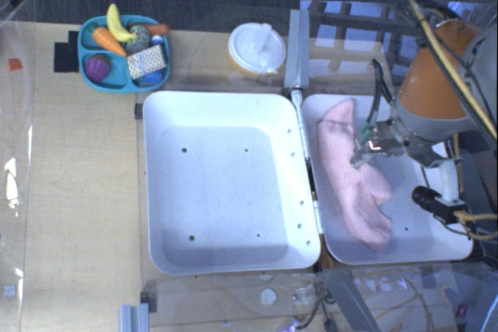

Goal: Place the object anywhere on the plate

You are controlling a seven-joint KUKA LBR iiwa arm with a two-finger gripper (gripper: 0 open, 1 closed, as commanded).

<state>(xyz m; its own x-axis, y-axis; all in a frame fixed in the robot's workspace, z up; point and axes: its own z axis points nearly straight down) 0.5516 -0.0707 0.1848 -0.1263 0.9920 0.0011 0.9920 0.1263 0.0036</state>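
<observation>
A pink cloth (352, 181) lies crumpled lengthwise in the right bin (436, 241), along its left side. My gripper (366, 150) hangs over the cloth's upper right edge, low and close to it, at the end of the grey arm with its orange band (436, 85). The blue divided plate (92, 83) sits on the bench at the far upper left, well away from the bins. It bears toy food: a banana, a carrot, a purple piece and a patterned block.
The left bin (226, 183) lies between the cloth and the plate. A white lidded cup (257, 48) stands on the bench behind the bins. A metal frame (350, 19) rises behind the right bin. Cables and a black fitting (432, 202) crowd the right bin's right side.
</observation>
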